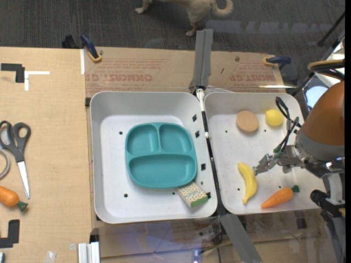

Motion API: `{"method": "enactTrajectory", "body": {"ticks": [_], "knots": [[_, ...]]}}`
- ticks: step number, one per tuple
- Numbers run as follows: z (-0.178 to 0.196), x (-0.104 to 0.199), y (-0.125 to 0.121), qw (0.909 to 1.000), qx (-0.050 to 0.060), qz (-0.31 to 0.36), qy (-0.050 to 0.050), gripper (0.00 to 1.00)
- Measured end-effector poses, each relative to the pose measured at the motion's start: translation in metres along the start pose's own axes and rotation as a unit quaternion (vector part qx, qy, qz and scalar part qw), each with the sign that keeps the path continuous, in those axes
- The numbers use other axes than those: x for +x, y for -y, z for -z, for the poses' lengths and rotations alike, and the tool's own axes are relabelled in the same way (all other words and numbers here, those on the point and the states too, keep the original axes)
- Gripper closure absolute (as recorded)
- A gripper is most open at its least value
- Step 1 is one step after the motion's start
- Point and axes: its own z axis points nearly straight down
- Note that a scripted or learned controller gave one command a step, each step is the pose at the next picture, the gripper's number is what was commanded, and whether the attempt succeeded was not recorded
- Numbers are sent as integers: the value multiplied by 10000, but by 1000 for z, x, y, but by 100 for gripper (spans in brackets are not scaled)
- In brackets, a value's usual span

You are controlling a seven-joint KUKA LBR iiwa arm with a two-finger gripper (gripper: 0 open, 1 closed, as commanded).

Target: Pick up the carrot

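While claw point(262, 165) hovers (near banana point(248, 182)): two carrots point(278, 196) point(10, 196).

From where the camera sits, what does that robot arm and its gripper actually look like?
The arm is a rounded body with a broad orange band above a grey wrist section. A black cable loops beside it. The gripper is slim grey metal, thin linkages narrowing to a point, far smaller than the bulky arm behind it.
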Motion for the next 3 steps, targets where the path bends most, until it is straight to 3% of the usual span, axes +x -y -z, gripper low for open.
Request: {"method": "enactTrajectory", "body": {"ticks": [1,2,3], "knots": [[-31,42,10,9487,8,-3161,-1,0],[16,27,10,8684,7,-4958,4,0],[23,-15,12,7950,8,-6066,5,0]]}}
